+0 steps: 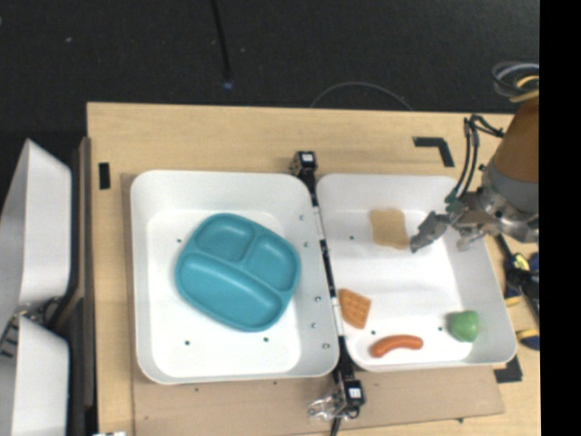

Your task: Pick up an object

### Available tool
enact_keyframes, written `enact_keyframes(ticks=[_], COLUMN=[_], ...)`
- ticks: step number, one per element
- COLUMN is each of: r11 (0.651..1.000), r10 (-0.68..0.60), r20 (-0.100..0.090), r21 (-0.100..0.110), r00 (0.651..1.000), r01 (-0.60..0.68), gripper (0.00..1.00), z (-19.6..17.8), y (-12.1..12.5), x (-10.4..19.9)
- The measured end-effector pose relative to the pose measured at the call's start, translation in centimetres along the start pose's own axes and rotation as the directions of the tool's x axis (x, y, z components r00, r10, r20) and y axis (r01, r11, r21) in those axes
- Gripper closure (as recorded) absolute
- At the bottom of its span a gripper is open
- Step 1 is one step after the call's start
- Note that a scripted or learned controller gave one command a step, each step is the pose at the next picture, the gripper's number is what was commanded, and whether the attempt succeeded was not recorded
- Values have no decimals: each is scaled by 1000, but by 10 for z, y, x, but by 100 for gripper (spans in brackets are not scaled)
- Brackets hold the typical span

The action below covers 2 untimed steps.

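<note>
The right bin [472, 357] holds a tan bread slice [388, 228] at its back, an orange waffle piece [354, 308] by its left wall, a red sausage [396, 344] at the front and a green round object [464, 326] at the front right. My gripper [445, 237] hangs over the bin's back right part, just right of the bread slice. Its fingers are open with nothing between them; the left fingertip [424, 236] is close to the slice's right edge.
A teal divided plate [238, 271] lies in the left bin [154, 352]. A black clip [303, 163] sits at the back where the bins meet, and another fitting [341, 400] at the front. Cables run along the bench's right side.
</note>
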State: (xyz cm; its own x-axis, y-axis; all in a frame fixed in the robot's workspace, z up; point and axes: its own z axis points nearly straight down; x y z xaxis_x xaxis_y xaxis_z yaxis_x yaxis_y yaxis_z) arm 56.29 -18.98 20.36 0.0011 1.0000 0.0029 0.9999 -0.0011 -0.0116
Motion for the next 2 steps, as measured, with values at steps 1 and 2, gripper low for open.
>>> enact_keyframes(ticks=[1,2], r11=[1000,1000], r10=[-3,0], r20=[3,5], r21=[-13,-10], r00=[1000,1000], r01=[3,0], gripper=[0,0], z=[-7,36], y=[3,-2], x=[0,2])
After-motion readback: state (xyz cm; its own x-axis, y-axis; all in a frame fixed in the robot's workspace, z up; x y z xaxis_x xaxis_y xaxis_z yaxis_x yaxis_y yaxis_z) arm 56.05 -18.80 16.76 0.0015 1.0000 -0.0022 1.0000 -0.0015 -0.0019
